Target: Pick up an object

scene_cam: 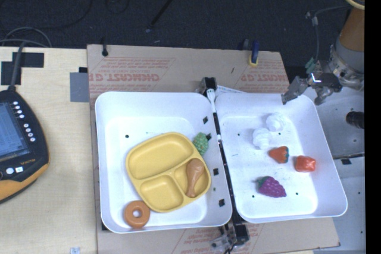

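Gripper (pixel 310 90) is poised at the right bin's (pixel 333 187) far corner.
Fingers are spread, nothing held; the toy food is left clear below for a descent.

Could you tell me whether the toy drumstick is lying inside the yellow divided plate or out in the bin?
Inside. The drumstick lies in the right-hand compartment of the yellow plate, within its rim, in the left bin.

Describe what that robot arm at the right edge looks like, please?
The arm has an orange band above a grey wrist, with a yellowish cable looped near the top. Its gripper is small and dark, with two splayed metal fingers and a thin black wire rising beside it.
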Action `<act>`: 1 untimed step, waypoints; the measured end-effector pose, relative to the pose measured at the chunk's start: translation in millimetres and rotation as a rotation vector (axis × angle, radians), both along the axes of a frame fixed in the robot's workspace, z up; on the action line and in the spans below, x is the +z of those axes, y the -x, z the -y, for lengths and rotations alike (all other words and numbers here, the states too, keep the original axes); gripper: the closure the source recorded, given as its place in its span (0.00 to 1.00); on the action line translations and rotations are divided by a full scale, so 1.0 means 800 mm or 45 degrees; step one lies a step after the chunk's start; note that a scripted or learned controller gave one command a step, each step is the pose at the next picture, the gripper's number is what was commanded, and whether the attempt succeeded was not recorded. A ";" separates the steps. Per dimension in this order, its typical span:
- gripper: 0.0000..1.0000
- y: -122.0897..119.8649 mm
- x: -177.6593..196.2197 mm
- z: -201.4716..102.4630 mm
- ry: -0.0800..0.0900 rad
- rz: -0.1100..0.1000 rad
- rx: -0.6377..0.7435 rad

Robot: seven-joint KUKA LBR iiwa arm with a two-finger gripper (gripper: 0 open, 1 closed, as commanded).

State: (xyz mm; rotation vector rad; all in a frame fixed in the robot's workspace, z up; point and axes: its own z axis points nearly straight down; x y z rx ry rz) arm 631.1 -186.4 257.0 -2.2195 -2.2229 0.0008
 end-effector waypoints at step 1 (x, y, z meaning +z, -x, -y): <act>0.00 0.040 -0.169 0.009 0.003 0.021 -0.001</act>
